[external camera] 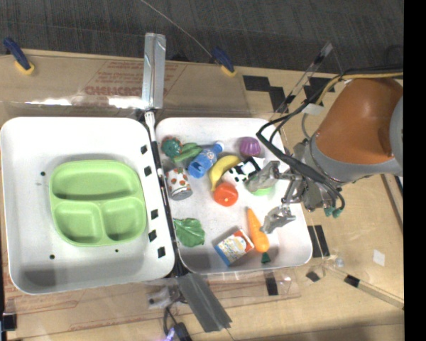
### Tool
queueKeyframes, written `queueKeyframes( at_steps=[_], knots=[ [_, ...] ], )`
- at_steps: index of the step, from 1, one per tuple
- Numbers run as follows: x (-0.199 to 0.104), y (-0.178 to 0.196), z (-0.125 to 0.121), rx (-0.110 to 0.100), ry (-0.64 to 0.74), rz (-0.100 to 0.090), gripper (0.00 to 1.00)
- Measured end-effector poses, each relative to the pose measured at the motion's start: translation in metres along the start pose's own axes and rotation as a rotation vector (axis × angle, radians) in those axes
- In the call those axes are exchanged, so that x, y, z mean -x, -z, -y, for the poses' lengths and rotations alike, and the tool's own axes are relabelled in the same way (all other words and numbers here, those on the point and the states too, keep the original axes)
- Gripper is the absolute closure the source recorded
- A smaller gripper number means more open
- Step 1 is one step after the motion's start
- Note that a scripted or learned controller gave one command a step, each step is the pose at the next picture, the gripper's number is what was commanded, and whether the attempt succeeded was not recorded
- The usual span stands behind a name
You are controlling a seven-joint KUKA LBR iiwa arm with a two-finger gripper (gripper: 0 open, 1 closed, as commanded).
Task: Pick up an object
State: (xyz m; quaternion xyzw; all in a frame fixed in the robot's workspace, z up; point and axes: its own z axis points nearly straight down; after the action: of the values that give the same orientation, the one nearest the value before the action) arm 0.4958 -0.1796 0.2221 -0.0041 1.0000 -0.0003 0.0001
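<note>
The carrot [256, 231] lies just beside the gripper [271, 199], between its spread, empty fingers and the bin's near wall; probably light, stiff, smooth plastic, best pinched across its thick middle; beyond it one snack box [233, 247], one banana [223, 170], one green tray [98, 202], two white bins [14, 190]

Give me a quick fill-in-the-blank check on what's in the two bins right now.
1. The green divided tray lies in the ____ bin.
2. The carrot is coloured ____.
3. The banana lies in the ____ bin.
4. The gripper hangs over the ____ bin.

Missing words: left; orange; right; right
</note>
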Motion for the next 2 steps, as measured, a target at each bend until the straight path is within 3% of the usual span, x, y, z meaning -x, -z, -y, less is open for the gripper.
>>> queueKeyframes(
  at_steps=[1, 2],
  knots=[
    [0.025, -0.125, -0.002, -0.004, 0.157, 0.011, 0.00],
    [0.117, -0.129, -0.083, 0.004, 0.145, 0.004, 0.00]
  ],
)
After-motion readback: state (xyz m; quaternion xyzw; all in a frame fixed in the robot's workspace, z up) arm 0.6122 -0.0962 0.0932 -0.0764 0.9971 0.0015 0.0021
